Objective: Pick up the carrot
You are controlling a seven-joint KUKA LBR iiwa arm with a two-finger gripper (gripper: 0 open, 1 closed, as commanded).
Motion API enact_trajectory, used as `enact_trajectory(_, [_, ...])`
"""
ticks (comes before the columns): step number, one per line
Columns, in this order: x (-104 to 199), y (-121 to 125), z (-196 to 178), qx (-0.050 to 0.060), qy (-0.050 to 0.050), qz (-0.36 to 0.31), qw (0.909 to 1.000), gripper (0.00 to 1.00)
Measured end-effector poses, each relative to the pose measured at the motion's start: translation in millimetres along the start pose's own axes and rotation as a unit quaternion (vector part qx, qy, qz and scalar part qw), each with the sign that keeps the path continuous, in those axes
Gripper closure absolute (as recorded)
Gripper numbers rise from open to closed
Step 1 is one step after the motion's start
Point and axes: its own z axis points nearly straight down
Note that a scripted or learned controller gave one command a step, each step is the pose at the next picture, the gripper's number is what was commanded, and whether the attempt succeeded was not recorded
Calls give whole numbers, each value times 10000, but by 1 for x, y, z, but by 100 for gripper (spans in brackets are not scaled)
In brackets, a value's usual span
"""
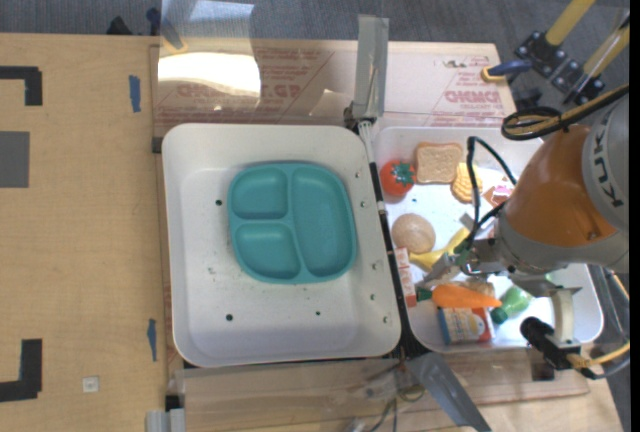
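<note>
The carrot [464,297] is orange with a small green stub at its left end. It lies on its side near the front of the right bin [590,320], on top of other toy food. The arm's orange band and wrist hang over this bin. My gripper [468,268] sits directly above the carrot, very close to it or touching it. From this angle the wrist hides how the gripper meets the carrot.
Packed around the carrot are a beige round piece [413,232], a yellow banana [447,248], a green item [514,300] and a small box [462,324]. A tomato [397,178], bread slice [438,162] and cracker [463,183] lie at the back. The left bin [190,250] holds a teal divided plate [293,220].
</note>
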Motion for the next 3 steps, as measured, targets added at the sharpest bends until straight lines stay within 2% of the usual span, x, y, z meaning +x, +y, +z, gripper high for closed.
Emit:
enact_trajectory(1, [-9,1,0,-20,6,-2599,9656,0])
enact_trajectory(2, [-9,4,-12,-54,-11,-2595,9657,100])
enact_trajectory(3, [15,2,-177,11,19,-3277,9448,100])
